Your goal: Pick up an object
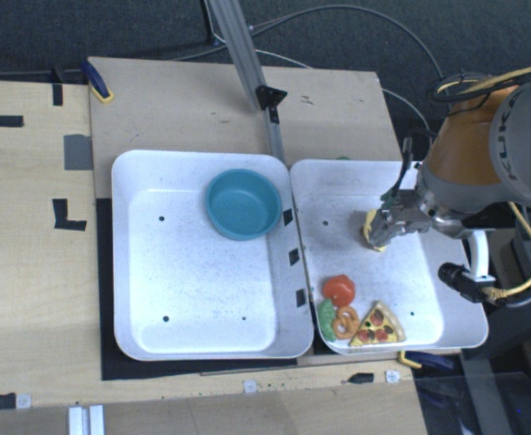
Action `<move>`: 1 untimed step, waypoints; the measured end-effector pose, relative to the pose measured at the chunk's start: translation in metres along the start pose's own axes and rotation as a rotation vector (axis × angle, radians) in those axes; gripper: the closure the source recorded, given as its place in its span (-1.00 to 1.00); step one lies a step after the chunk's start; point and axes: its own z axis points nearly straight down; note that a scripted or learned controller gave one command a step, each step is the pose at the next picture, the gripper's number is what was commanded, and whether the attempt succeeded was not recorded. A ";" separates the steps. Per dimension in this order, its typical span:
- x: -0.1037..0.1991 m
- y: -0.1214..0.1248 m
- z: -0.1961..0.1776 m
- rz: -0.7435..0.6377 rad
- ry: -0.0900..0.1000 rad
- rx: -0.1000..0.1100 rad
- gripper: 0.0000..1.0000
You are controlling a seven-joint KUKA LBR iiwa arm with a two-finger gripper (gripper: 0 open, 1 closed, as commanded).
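Left bin [148, 333] carries a blue bowl [244, 204] at its upper right. Low in the right bin [447, 333] lie a red tomato [339, 289], a pretzel [345, 322] and a pizza slice [378, 326]. The gripper [381, 234] sits mid-bin over a small yellow object [371, 236]; whether the jaws are wide or closed cannot be told.

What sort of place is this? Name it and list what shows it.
Probably a robotics lab grasping bench: a grey and orange arm's gripper works over two shallow white bins, the right bin holding toy food like a pizza slice, the left bin a blue bowl.
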 end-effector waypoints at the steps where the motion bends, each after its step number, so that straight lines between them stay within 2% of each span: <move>1: 0.000 0.001 -0.052 0.001 -0.001 -0.005 1.00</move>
